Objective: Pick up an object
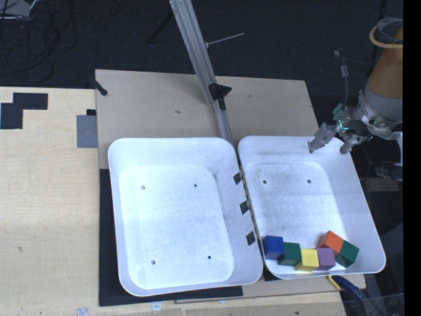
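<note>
Currently the tool (332, 139) sits over the far right rim of the right bin (296, 196), fingers spread open, nothing between them. Arm (385, 78) comes in from the right, orange band above the wrist. All blocks are clustered at the right bin's near edge, well apart from the tool: blue block (273, 245), dark green block (289, 254), yellow block (308, 258), purple block (325, 257), orange block (332, 241), green block (347, 252), packed touching each other. Left bin (174, 209) lies just beside it, black clips (244, 206) along the shared rim. Slanted aluminium rail (200, 61) crosses the desk (263, 104) behind both bins, ending near their junction.
</note>
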Controlling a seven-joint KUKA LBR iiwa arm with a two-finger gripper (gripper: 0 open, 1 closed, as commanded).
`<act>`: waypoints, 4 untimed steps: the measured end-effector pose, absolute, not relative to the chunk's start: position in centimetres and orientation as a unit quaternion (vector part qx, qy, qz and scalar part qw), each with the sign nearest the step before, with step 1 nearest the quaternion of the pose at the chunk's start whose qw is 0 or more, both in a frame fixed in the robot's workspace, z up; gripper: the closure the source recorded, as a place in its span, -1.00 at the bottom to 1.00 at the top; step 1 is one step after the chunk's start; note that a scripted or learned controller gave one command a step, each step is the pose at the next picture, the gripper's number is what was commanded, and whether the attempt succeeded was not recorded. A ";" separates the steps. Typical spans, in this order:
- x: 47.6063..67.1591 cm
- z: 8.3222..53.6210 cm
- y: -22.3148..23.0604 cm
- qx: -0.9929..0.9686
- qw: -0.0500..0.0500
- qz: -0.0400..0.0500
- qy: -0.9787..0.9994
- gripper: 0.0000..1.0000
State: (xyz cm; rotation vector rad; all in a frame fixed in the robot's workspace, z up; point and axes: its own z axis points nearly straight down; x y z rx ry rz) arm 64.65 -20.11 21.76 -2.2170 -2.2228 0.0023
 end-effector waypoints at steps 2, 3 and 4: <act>57.3 13.9 -11.0 -0.707 0.006 0.003 -0.707 -1.00; 59.5 20.9 -13.5 -0.708 -0.003 -0.001 -0.706 -1.00; 53.2 11.5 -10.4 -0.708 0.007 0.004 -0.706 -1.00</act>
